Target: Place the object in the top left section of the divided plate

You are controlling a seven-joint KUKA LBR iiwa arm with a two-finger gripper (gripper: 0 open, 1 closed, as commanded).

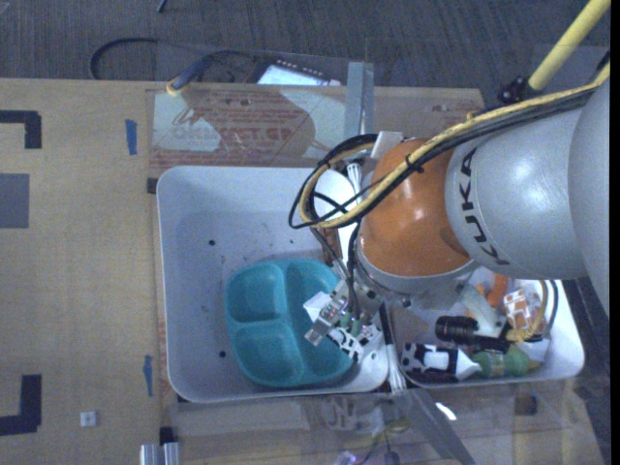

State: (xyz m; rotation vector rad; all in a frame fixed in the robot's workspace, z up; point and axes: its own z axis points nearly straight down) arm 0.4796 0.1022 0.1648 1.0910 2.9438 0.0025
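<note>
Teal divided plate (pixel 276 323) long axis near-vertical, gripper (pixel 334 323) above right edge, jaws' state unclear.

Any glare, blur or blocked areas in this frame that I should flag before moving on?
Camera view: bright glare on the grey arm and a softer sheen on its orange band; the arm blocks much of the right bin; the pincer looks small and soft over the teal divided plate; the left bin is evenly lit.
</note>
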